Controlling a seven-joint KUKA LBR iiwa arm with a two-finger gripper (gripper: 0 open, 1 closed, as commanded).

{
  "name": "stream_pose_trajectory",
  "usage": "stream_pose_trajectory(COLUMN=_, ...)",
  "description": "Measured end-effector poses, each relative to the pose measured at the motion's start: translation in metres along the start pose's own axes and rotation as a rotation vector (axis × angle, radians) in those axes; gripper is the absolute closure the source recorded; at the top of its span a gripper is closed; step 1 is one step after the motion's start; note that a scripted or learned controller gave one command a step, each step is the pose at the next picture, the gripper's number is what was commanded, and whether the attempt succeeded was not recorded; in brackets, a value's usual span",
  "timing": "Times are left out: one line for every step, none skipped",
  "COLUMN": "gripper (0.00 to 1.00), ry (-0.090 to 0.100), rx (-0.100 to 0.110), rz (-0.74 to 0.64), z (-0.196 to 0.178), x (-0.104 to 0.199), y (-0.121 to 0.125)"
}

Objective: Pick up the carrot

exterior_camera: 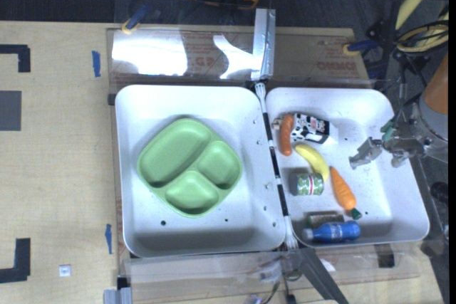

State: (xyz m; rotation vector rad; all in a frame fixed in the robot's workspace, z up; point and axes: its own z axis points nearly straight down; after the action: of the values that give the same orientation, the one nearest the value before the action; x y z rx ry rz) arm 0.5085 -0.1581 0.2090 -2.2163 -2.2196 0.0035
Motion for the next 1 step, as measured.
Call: stream_pose_trajectory(gripper=0.00, ry=-0.001, rx=-0.002, rz=-0.065, z=0.1170, x=-0.0018, y=-0.0286)
